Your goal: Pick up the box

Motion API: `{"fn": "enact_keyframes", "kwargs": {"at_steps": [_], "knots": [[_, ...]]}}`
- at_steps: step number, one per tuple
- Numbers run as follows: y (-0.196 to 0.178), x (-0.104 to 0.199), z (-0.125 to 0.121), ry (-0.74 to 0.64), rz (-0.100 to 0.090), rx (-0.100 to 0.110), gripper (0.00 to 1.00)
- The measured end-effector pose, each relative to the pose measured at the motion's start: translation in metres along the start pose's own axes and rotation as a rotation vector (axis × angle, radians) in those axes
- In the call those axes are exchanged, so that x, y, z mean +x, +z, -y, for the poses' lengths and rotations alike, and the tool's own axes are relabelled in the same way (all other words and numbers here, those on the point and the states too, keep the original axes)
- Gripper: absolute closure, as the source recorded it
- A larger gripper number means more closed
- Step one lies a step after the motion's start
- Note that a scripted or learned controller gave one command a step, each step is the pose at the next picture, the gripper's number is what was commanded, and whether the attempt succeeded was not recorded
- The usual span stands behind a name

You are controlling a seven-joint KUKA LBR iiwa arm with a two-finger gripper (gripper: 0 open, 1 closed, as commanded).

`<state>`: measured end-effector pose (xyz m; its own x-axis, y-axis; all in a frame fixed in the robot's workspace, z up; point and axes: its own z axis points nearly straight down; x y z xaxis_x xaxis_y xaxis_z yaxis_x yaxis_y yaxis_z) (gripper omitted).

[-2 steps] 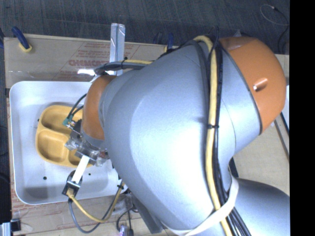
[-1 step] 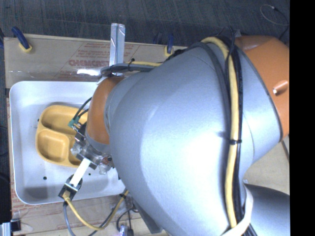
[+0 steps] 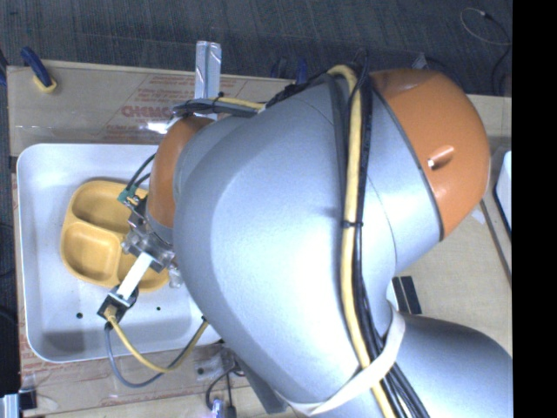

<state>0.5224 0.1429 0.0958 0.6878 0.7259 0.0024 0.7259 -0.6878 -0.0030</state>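
Presently. Step: grasp. I judge it best to centre the gripper (image 3: 146, 239) over one wall of the yellow box (image 3: 91, 238), descend slowly, then close. Jaw state: I cannot tell; the arm (image 3: 287, 233) covers it. Box location: in the left bin (image 3: 52, 333), touching or just beside the jaws, on their side away from the arm.

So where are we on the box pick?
Approach looks done: the wrist sits over the yellow box in the left bin. Grasp unconfirmed, the arm hides it. Lift remains: the box appears to lie on the bin floor.
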Motion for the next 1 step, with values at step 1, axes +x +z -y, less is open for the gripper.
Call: {"fn": "enact_keyframes", "kwargs": {"at_steps": [1], "knots": [[-0.0004, 0.0415, -0.0055, 0.039, 0.023, 0.009, 0.0]]}}
